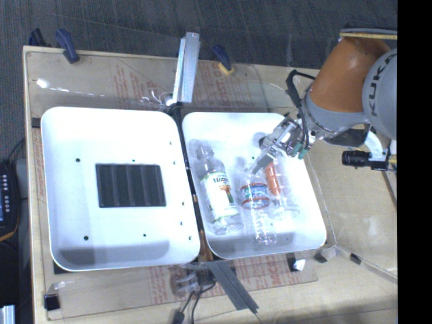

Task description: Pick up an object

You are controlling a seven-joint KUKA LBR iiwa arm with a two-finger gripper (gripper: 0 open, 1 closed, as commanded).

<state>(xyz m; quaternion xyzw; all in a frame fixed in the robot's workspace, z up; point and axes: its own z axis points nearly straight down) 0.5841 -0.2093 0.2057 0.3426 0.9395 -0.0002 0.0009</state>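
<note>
- Scanning from the left: the left bin (67, 133) on the counter (351, 208) carries a dark ribbed panel (130, 185) and nothing to grasp.
- Right bin (307, 231): a clear bottle w/ white-green label (217, 193) lies along the left wall; a 2nd clear bottle w/ blue-red label (258, 204) lies just beside it; an orange item (273, 179) is seen near that bottle's upper end.
- The tool (262, 159) is lowered over the bin's upper right, tip just above the 2nd bottle & orange item; whether it is released or clenched cannot be told, and nothing is seen held.
- Step judged: approach/descent, grasp not yet made.
- Next move calls for centring over one item and closing squarely across it; slip off the round bottle is a risk.
</note>
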